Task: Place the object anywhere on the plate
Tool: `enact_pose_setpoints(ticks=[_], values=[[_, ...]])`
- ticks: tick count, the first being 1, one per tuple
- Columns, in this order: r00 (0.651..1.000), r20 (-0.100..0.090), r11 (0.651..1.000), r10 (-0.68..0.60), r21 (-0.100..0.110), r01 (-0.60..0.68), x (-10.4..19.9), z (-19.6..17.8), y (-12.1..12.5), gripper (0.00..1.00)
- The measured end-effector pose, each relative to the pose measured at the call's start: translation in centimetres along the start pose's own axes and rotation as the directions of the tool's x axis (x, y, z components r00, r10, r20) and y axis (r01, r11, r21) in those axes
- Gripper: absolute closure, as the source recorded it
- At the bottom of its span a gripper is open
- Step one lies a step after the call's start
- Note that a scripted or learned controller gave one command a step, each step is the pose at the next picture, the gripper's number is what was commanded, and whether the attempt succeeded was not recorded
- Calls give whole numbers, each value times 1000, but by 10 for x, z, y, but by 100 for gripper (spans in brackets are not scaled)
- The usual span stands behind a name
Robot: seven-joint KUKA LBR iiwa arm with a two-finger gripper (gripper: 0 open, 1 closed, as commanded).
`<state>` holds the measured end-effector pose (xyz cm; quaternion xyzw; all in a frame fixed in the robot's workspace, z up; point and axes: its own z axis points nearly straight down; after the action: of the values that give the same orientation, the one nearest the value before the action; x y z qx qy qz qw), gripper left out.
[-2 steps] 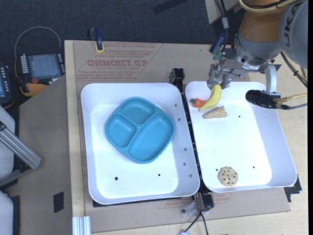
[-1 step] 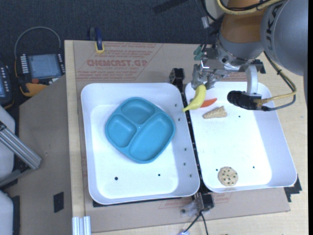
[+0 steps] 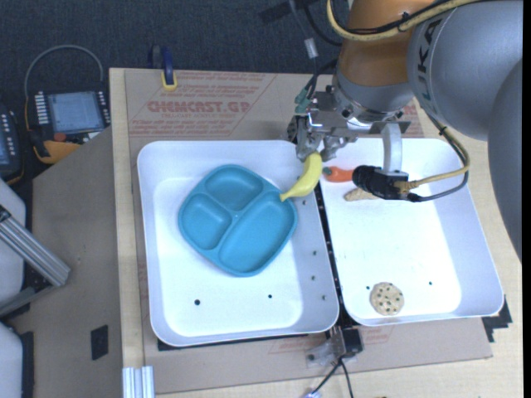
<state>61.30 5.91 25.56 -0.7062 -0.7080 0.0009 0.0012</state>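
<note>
Bins (image 3: 166, 305) on cardboard-covered bench (image 3: 216, 98)

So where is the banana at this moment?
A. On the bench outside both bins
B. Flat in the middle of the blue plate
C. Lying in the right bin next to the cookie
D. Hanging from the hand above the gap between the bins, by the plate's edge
D: the banana hangs from the hand, its lower tip just reaching the blue plate rim.

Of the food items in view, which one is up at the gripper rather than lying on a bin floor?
The banana: it hangs from the gripper over the blue plate's right edge. The cookie lies flat in the right bin.
</note>
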Motion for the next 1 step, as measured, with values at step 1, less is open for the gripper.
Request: enact_pose_setpoints(ticks=[1], values=[[1000, 0, 1000, 0, 1, 0, 58, 13, -9, 100]])
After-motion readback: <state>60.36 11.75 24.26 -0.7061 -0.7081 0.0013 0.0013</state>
